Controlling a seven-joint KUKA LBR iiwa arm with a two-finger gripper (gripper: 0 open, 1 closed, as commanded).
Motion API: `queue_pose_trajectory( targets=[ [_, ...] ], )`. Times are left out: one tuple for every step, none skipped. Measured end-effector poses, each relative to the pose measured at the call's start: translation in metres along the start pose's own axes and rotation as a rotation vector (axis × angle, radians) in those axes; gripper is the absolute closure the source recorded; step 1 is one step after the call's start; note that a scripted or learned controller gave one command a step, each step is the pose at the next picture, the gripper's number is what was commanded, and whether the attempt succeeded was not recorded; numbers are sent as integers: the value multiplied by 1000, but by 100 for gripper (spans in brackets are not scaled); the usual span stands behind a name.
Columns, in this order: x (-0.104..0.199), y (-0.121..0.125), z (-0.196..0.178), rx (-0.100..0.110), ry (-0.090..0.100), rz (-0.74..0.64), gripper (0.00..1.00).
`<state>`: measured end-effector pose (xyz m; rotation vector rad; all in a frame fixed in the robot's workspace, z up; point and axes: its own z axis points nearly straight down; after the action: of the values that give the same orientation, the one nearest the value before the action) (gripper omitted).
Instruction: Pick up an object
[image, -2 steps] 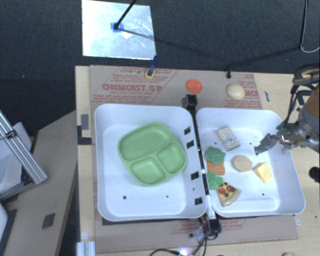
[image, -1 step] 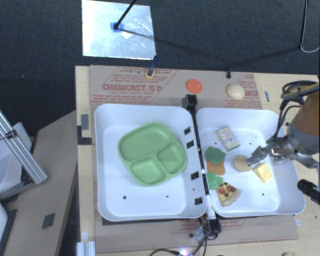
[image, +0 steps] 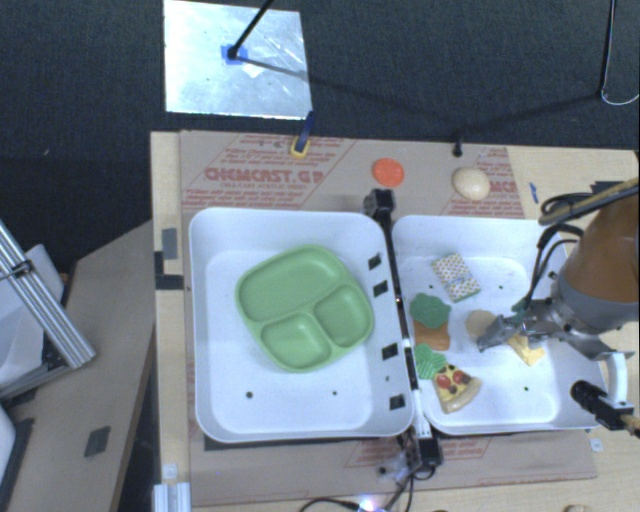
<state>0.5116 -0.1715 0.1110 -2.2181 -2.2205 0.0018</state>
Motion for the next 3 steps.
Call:
queue_pose_trajectory(
  targets=[
    [-3,3,21,-12,-8,3,0],
    [-5,6,9,-23,-14,4,100],
    [-6,-1,-51,-8,-3,-2,100]
  ],
)
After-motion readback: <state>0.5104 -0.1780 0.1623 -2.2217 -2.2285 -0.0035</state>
